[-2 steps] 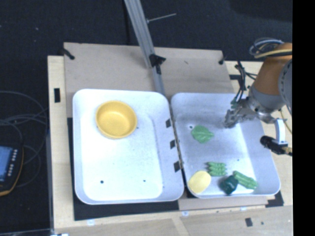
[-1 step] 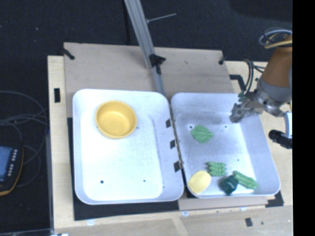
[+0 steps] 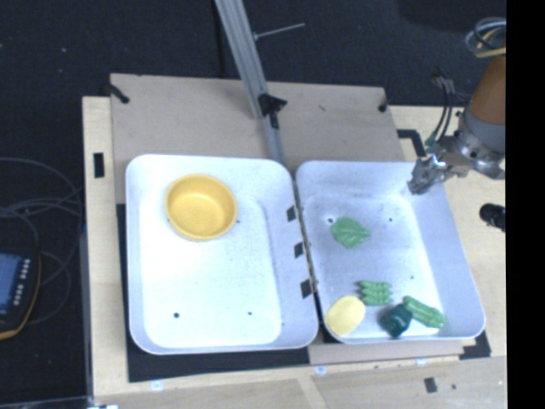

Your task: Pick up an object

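Gripper (image 3: 423, 180) hovered at right bin's (image 3: 443, 237) 1 o'clock corner; finger state could not be told. Green leaf (image 3: 349, 232) lay mid-bin, isolated, toward 8 o'clock of gripper. Judged easiest pick: centre above leaf, descend straight, avoid clustered items at 6 o'clock

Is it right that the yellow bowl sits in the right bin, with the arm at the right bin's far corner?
Not quite. The camera view shows the yellow bowl in the left bin, not the right bin. The rest holds: the gripper is at the right bin's far right corner.
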Motion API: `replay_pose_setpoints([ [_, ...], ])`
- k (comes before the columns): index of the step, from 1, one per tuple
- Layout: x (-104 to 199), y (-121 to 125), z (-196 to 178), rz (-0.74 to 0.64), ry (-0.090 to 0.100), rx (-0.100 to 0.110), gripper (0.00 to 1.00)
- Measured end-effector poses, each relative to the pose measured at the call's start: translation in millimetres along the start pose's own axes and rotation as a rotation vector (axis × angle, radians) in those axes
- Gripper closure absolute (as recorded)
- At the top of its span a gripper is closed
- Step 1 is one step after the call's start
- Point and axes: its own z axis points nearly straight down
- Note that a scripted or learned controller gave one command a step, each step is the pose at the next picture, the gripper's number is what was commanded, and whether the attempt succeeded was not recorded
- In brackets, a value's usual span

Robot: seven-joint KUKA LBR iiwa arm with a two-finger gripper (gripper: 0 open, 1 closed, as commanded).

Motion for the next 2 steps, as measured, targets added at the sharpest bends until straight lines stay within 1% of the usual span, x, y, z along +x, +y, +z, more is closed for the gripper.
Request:
replay_pose_setpoints([
  [1, -2, -6, -46, 0.001, 0.000, 0.000, 1.00],
  [2, 44, -7, -53, -0.003, 0.002, 0.004, 1.00],
])
